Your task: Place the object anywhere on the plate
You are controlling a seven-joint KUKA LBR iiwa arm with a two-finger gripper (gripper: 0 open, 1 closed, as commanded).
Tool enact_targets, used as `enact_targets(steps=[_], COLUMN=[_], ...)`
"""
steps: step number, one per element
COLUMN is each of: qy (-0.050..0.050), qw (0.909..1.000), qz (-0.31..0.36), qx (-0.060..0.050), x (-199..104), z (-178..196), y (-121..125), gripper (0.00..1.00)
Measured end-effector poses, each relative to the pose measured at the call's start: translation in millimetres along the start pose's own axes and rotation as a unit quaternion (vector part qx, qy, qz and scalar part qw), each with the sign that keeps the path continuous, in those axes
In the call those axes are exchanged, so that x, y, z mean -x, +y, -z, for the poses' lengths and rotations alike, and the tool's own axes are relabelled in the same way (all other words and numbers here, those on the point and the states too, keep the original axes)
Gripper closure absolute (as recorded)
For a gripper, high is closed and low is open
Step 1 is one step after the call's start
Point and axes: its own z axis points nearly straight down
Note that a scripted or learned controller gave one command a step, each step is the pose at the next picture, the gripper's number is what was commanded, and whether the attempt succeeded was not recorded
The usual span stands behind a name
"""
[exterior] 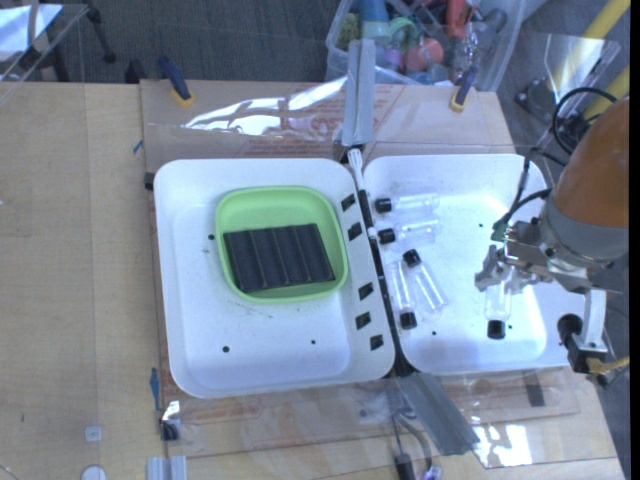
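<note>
A green square plate [283, 204] lies in the left bin [190, 268] with a dark ribbed slab [277, 256] on it. Several clear vials with black caps lie in the right bin [460, 353]; one vial [412, 206] is near the divider at the top and another vial [405, 293] lies lower down. My gripper [498, 280] hangs over the right side of the right bin. A clear vial with a black cap [495, 320] stands on end directly under it, touching or nearly touching the gripper. The grip itself is hidden by the wrist.
A divider with black clips [362, 268] separates the two bins. The arm's grey and orange body [598, 203] fills the right side. A clear box of coloured items [420, 18] stands behind the bins. Wooden bench lies to the left.
</note>
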Motion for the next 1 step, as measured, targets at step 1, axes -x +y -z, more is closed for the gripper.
enact_targets(steps=[1], qy=[0.0], qw=[1.0], qz=[0.0], qx=[0.0], x=[0.1], z=[0.0], y=[0.0], gripper=[0.0])
